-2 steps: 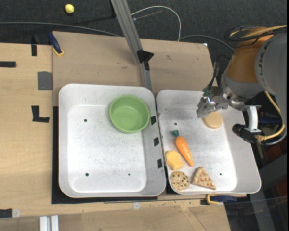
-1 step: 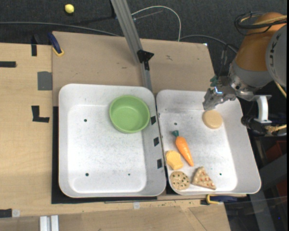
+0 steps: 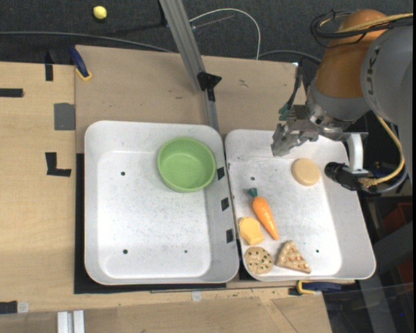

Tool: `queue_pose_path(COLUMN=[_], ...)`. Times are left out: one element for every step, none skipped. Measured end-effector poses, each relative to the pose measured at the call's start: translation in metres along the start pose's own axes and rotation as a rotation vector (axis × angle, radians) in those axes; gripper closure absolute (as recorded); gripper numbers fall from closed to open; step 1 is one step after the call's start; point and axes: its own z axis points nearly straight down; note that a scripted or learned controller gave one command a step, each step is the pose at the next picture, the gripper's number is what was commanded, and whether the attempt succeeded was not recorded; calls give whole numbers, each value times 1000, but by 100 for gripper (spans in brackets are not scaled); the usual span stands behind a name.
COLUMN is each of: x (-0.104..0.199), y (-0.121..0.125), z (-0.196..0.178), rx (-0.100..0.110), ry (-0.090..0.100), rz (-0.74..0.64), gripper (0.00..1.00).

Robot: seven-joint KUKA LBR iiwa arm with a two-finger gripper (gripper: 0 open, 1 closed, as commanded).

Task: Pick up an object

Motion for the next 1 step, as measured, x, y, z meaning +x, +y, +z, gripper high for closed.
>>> queue_pose_path(x=[55], y=[5], z=[9], rx=[3], ry=[-1], rz=[0], gripper=[100])
